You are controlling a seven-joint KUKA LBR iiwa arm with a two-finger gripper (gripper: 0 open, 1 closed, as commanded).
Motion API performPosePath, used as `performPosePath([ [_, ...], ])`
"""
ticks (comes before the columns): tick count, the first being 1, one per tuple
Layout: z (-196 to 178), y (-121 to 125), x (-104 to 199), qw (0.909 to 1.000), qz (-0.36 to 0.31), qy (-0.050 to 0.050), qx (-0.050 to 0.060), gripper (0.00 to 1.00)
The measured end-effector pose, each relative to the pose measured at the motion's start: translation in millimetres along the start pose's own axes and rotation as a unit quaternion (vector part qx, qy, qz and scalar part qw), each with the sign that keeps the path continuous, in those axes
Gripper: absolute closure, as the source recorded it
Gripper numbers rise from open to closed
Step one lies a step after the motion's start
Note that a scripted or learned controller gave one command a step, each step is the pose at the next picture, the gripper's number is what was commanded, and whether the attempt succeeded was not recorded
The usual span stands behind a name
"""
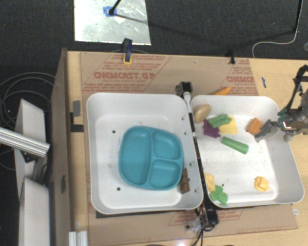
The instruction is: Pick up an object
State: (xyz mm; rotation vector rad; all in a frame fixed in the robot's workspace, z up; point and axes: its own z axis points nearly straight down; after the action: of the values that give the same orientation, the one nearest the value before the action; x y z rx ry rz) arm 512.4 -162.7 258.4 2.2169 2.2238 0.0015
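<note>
Nearest the camera, a green toy (219,196) and yellow piece (261,183) lie along the right bin's (290,176) near side. At the bin's three o'clock edge, the gripper (265,129) hangs with an orange block (254,125) touching its tip at nine o'clock; whether it grips cannot be told.

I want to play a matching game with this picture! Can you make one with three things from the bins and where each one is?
Things:
1. blue plate
2. green cylinder
3. orange block

Places:
A. by the right bin's far right wall
B. in the left bin
C. middle of the right bin

Pairs: 1-B, 2-C, 3-A
</note>
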Motion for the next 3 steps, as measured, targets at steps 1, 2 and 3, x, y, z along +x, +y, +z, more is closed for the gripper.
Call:
performPosePath([
  [1, 44, 67, 8, 1.0000, -0.002, -0.001, -0.001, 0.00],
  [2, 111, 96, 59, 1.0000, -0.003, 0.001, 0.001, 0.00],
  [3, 178, 99, 81, 1.0000, -0.002, 0.001, 0.002, 0.00],
])
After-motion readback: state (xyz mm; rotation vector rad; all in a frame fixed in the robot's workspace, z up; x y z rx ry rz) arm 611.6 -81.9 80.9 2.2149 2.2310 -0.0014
